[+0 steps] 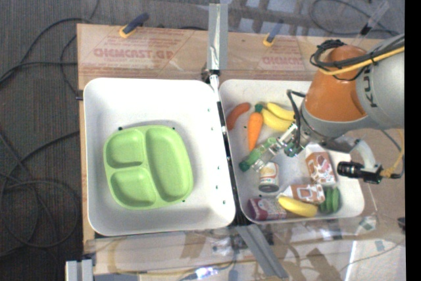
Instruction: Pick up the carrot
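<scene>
The orange carrot (254, 130) with a green top lies in the right bin (230, 141), near its left wall and pointing toward the bin's back. The gripper (289, 141) hangs over the middle of the same bin, a short way to the right of the carrot and apart from it. It sits just above the neck end of a green bottle (255, 157). Nothing shows as lifted off the bin floor. The arm's orange band (332, 95) rises behind the gripper.
A red-orange sausage-like piece (237, 114) and yellow bananas (277, 116) flank the carrot. A can (268, 176), cartons (319, 168), another banana (297, 206) and a green pepper (331, 199) crowd the front. The left bin (105, 95) holds a green divided plate (148, 164).
</scene>
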Available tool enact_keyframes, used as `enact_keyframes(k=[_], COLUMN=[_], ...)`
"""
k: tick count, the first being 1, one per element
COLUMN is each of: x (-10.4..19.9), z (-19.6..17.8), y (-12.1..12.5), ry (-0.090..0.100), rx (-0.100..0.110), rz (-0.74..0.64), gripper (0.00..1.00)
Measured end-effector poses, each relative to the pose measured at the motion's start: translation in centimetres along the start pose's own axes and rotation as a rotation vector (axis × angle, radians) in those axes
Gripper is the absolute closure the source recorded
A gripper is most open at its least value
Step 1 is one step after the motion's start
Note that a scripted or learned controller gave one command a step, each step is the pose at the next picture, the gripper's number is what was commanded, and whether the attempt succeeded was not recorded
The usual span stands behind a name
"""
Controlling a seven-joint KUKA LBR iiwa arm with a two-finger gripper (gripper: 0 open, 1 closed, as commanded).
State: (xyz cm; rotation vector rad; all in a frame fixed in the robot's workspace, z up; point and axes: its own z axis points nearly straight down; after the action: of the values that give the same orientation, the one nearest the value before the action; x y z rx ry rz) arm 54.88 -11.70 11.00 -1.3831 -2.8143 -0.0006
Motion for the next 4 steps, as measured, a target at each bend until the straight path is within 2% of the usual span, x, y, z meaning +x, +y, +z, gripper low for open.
enact_keyframes(k=[1, 2, 3, 4], x=[-0.6, -0.3, -2.6, -2.7], z=[-0.7, -0.6, 2.2, 1.3], y=[-0.6, -0.4, 6.2, 6.5], ry=[-0.006, -0.002, -0.01, -0.011], rx=[0.009, 0.008, -0.005, -0.012], rz=[0.011, 0.005, 0.005, 0.005], gripper=[1.0, 0.0, 0.0, 1.0])
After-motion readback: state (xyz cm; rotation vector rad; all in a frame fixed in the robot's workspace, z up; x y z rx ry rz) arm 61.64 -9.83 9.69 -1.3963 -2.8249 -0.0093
